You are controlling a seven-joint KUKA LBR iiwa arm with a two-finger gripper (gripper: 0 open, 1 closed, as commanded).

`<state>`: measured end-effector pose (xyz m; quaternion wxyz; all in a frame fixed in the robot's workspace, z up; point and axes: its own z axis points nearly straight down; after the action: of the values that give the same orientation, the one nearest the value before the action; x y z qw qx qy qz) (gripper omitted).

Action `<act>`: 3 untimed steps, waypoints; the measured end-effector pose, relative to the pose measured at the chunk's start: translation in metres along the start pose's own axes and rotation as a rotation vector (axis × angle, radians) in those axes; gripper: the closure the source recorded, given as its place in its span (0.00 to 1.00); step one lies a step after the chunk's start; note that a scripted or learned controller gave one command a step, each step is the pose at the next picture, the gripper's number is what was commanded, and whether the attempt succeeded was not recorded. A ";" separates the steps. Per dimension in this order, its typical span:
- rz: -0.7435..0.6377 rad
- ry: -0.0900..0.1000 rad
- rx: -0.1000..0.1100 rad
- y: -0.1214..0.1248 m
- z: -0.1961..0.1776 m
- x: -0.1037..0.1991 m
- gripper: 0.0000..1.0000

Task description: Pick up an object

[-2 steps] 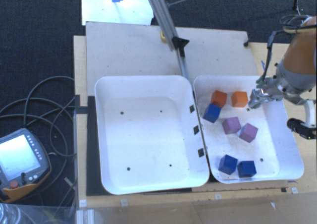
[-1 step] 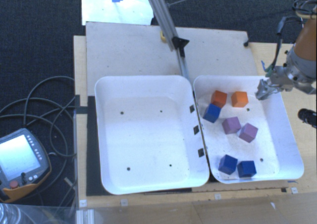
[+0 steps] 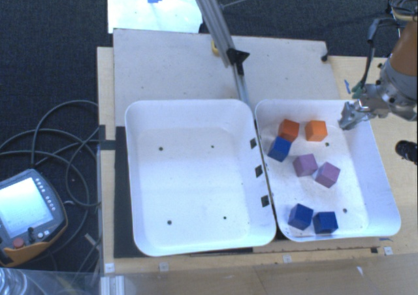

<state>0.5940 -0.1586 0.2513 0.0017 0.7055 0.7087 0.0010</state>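
The bench (image 3: 196, 65) is seen from above, a pale board on dark carpet, with cables and a teach pendant (image 3: 26, 218) lying on the floor at the left. Two shallow white bins are borne side by side on it. Nothing but small dark holes is seen in the left bin (image 3: 189, 176). Seven cubes are held in the right bin (image 3: 379, 176): two orange ones (image 3: 289, 130) (image 3: 316, 130) at the far end, a blue cube (image 3: 279, 149) just beside them near the dividing wall, two purple cubes (image 3: 305, 164) (image 3: 327, 174) almost touching in the middle, and two more blue cubes (image 3: 300, 216) (image 3: 325, 222) side by side at the near end.

The arm (image 3: 401, 72) is brought in from the right, and its gripper (image 3: 349, 117) is placed over the right bin's far right corner, near the rim and close beside the second orange cube. No cube is seen between its fingers; how far they are parted cannot be told from this angle.

Several failures are judged possible. The bin's rim or wall could be struck on descent, since the gripper is so near it. The cubes paired closely could be pushed apart or jammed, a finger landing on top of a neighbour. A smooth cube could be squeezed out sideways if it is gripped off-centre.
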 end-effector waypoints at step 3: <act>-0.006 0.004 0.003 -0.039 -0.002 0.150 1.00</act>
<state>0.5543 -0.0089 0.2535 -0.0007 0.7034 0.7108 0.0012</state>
